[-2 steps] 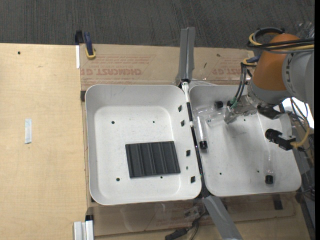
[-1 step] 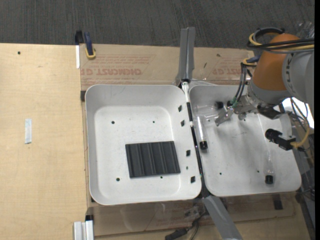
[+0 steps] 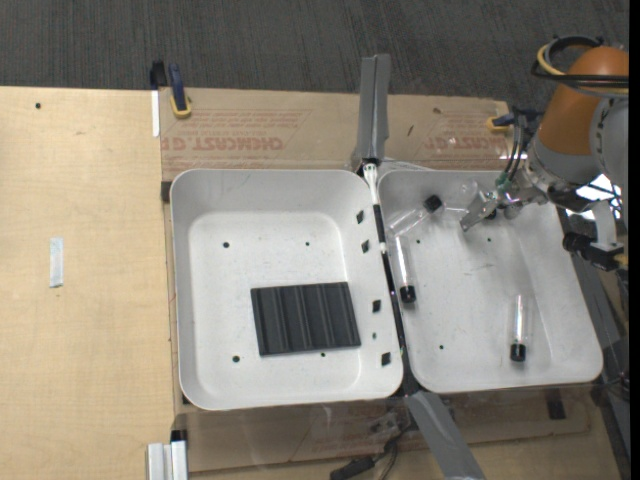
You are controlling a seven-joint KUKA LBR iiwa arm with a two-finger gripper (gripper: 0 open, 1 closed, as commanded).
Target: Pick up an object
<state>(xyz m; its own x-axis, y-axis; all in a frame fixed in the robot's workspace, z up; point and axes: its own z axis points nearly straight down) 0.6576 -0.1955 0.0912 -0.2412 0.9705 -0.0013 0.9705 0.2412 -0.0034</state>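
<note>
A dark ribbed rectangular block (image 3: 305,318) lies flat in the left bin (image 3: 200,268). The right bin (image 3: 570,358) holds three clear tubes with black caps: one (image 3: 518,330) near the front right, one (image 3: 403,271) along the left wall, and one (image 3: 420,213) toward the back. My gripper (image 3: 482,211) hangs low over the back of the right bin, just right of the back tube and apart from it. The grey arm with its orange band (image 3: 590,83) reaches in from the upper right.
A grey divider post (image 3: 374,108) stands behind the seam between the two bins. Cardboard (image 3: 260,133) lies under and behind the bins. A blue-handled clamp (image 3: 175,88) sits at the cardboard's back left corner. Wooden bench surface (image 3: 80,268) spreads to the left.
</note>
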